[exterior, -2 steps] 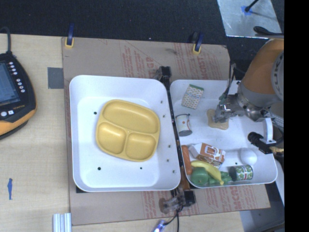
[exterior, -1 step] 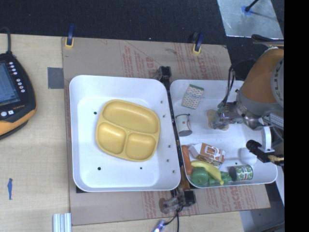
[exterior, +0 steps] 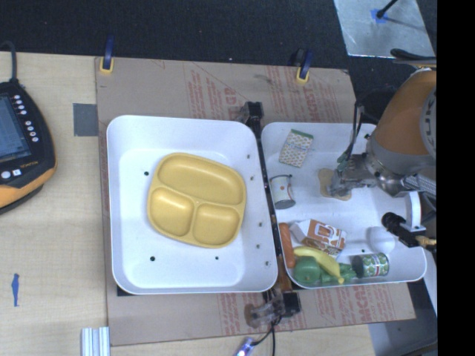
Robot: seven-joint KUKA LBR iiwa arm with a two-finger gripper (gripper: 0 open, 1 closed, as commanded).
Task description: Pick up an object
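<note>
A small tan thing [exterior: 329,180] lies in the right bin [exterior: 386,143], near the middle of its floor. It is pale brown and a bit lumpy, and too blurry to tell what it is. The gripper [exterior: 344,186] sits right on top of its right side, touching or nearly touching it. I cannot tell if the gripper is holding it.

The same bin has more things in it. A small checked packet [exterior: 296,148] lies toward the upper left of the bin. A little grey can [exterior: 282,191] lies on its side by the left wall. Lower down there is an orange and white box [exterior: 326,236]. Next to that is a carrot [exterior: 286,245], and a yellow banana [exterior: 319,260] lies on a green pepper [exterior: 309,273]. A green can [exterior: 370,265] lies on its side in the lower right corner.

The left bin [exterior: 126,199] holds a yellow tray [exterior: 197,199] with three parts. It sits in the middle of that bin.

The grey and orange arm [exterior: 404,136] comes in from the right side of the frame.
</note>
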